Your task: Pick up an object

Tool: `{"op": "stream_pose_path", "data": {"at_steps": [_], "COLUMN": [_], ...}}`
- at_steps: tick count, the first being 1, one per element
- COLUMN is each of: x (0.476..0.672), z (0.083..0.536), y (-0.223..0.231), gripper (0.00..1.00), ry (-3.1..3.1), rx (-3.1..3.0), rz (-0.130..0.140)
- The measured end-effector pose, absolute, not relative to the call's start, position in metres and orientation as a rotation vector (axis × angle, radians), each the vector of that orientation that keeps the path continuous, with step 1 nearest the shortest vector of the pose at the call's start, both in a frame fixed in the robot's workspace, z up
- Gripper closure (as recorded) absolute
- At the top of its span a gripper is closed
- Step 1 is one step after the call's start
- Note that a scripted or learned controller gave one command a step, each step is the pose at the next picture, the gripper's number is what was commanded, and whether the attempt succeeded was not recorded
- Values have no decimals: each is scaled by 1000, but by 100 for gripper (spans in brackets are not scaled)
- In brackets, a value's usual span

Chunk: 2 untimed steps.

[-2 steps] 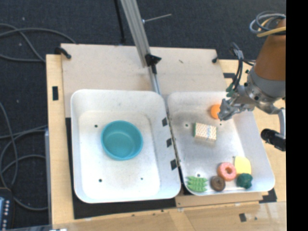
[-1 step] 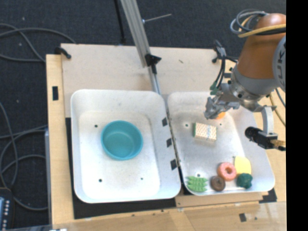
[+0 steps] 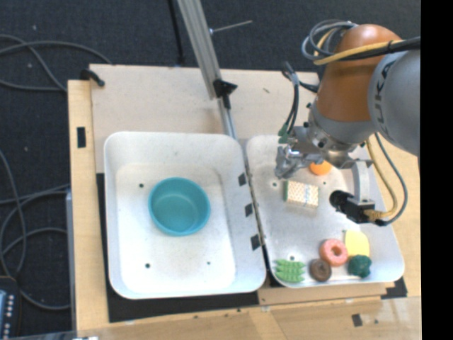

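Note:
My gripper (image 3: 286,163) hangs over the back left part of the right bin (image 3: 277,222), under the grey and orange arm. Just below it on the bin floor lies a pale checkered block (image 3: 302,194), a little apart from the gripper. To the gripper's right, a small orange object (image 3: 320,167) peeks out from under the wrist. Along the bin's front edge lie a green ridged piece (image 3: 289,269), a brown ring (image 3: 320,270), a pink ring (image 3: 333,251), a yellow piece (image 3: 357,242) and a dark green piece (image 3: 360,265).
A teal bowl (image 3: 179,205) sits in the middle of the left bin (image 3: 127,261). A slanted aluminium post (image 3: 202,37) comes down to the bench behind the two bins. A black fitting with cables (image 3: 350,204) hangs off the arm over the right bin.

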State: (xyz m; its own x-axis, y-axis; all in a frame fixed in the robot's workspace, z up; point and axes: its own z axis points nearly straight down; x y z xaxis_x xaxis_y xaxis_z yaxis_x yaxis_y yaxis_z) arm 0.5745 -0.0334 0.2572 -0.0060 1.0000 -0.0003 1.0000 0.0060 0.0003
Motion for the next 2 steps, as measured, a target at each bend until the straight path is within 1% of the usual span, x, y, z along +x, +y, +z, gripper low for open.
{"op": "stream_pose_path", "data": {"at_steps": [1,2], "x": [586,592], "z": [242,234], "y": [13,58], "gripper": [100,100], "ry": [2228,2227], "rx": [2216,2215], "rz": [-3,0]}}
